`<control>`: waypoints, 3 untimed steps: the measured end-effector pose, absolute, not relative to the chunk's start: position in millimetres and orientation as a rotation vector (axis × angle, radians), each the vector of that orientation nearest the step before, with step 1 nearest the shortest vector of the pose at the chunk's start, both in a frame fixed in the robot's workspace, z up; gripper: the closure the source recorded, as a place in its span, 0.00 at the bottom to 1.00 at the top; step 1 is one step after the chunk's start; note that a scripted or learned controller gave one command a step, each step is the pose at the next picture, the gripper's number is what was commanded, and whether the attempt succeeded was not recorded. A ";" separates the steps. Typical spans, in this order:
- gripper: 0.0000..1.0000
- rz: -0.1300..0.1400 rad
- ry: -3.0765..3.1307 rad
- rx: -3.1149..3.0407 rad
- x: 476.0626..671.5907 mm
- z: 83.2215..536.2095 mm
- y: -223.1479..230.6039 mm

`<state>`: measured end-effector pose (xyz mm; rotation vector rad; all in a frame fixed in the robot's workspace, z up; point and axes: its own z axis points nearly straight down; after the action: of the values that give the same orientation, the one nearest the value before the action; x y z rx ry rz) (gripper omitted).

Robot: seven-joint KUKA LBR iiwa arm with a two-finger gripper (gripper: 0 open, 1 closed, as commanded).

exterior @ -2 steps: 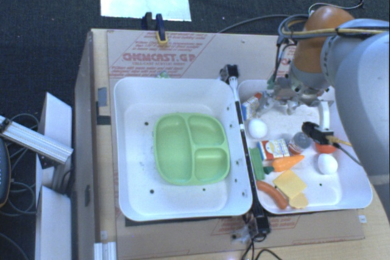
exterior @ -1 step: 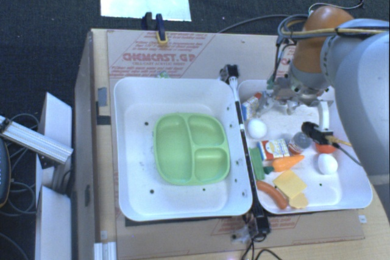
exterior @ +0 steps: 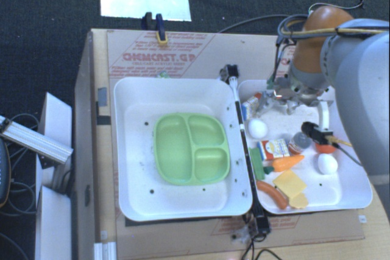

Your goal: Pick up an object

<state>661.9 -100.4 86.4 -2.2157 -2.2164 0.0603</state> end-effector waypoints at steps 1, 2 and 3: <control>1.00 0.032 -2.218 -2.217 664.9 96.5 -94.4; 0.00 0.049 -2.218 -2.224 663.0 96.9 -101.8; 0.00 0.009 -2.225 -2.232 649.8 87.7 -101.9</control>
<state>649.8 -101.9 87.7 -2.2318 -2.2253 0.0091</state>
